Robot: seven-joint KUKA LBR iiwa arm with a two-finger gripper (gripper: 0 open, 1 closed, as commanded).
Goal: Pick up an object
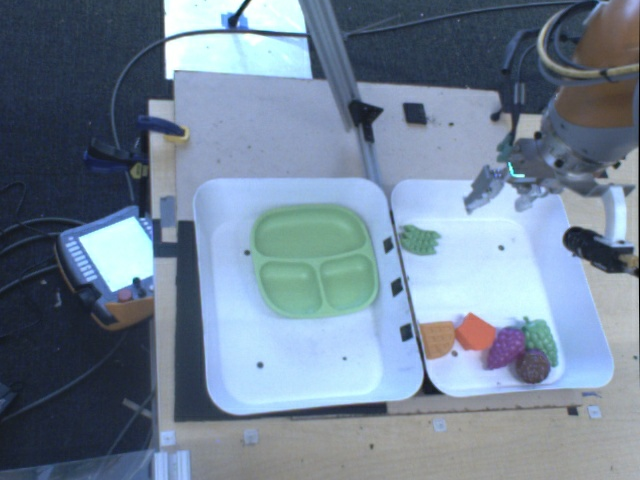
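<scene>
My gripper [505, 191] hangs open over the far edge of the right bin [560, 268], with nothing between its fingers. Below it and to the left, a small green bumpy toy [420, 239] lies near the bin's left wall. Along the bin's near side sit an orange waffle-like piece [436, 339], an orange-red block [477, 332], a purple grape bunch [506, 347], a green grape bunch [541, 337] and a dark round fruit [532, 367]. All of these lie well apart from the gripper.
The left bin [230, 368] holds a green divided plate [315, 259]. A metal pole [335, 48] slants across the board behind the bins. A teach pendant [108, 263] rests off the bench at the left, among cables.
</scene>
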